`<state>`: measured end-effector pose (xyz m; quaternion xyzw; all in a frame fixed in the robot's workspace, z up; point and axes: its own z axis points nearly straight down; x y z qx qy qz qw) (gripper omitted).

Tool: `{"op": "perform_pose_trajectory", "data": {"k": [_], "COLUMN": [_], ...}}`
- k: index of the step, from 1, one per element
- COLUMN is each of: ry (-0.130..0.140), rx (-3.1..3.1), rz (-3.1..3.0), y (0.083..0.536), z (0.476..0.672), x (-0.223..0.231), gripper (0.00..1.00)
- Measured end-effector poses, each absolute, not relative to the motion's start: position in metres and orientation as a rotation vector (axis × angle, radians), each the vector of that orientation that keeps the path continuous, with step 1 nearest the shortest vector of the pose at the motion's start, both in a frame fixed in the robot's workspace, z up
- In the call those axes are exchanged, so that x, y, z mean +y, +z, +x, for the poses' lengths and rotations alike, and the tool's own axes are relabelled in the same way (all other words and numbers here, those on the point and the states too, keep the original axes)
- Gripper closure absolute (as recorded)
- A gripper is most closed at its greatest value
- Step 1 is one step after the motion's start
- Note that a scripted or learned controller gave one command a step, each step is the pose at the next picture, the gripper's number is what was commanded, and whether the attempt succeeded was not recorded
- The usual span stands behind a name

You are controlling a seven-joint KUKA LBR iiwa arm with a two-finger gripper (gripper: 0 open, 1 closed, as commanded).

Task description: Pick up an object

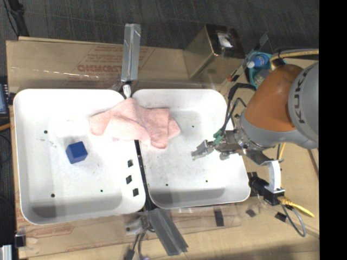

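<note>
A pink cloth lies draped over the divider between the two bins, partly in each. A small blue cube sits in the left bin, left of its middle. My gripper hangs over the right bin, near its right side, fingers pointing left. Nothing is between the fingers, which stand slightly apart. The cloth's right edge is a short way to the upper left of the fingertips.
A brown box stands behind the right bin. A grey metal bar rises behind the divider. Cardboard lies under and behind the bins. Cables and small clips lie at the bench's right front.
</note>
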<state>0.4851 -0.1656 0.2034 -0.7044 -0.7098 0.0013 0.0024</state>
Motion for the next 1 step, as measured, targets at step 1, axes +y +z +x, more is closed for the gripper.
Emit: {"op": "perform_pose_trajectory", "data": {"k": [1], "ry": [0.002], "rx": [-2.312], "rz": [-2.123], "y": [0.2139], "z": [0.5622], "x": [-0.0941], "gripper": [0.0]}}
